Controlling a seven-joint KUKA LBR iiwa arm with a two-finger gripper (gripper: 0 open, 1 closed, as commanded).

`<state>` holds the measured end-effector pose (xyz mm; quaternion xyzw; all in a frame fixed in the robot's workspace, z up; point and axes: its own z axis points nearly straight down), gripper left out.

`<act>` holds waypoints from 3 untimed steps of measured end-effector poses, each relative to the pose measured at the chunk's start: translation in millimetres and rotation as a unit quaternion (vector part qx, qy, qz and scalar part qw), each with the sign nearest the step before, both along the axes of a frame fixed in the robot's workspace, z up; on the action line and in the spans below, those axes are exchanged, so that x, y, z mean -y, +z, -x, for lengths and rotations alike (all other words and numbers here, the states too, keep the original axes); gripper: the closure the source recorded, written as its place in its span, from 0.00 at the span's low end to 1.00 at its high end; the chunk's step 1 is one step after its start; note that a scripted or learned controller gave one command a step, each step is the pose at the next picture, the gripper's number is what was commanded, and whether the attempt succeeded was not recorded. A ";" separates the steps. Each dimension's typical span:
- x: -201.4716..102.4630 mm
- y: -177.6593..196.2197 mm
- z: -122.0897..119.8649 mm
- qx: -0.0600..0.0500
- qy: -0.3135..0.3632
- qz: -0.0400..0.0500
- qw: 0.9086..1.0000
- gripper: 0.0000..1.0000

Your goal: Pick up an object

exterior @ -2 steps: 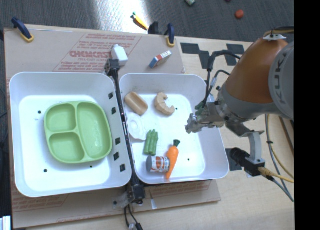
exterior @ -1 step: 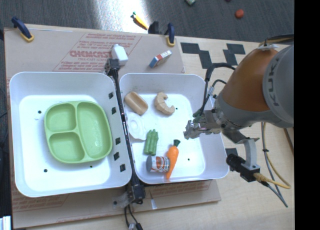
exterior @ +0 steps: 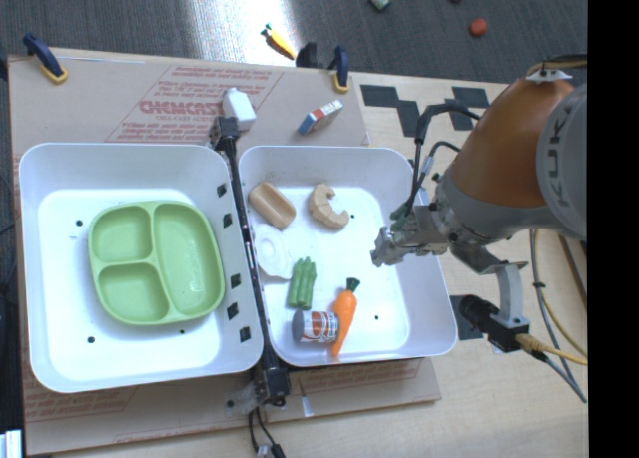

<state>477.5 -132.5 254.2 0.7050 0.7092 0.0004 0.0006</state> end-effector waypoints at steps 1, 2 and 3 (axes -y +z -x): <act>20.5 -33.5 1.3 -0.002 0.000 0.000 1.000 1.00; 18.7 -16.7 0.1 0.000 0.000 0.000 1.000 1.00; 24.9 -26.8 1.4 -0.003 0.000 -0.001 1.000 1.00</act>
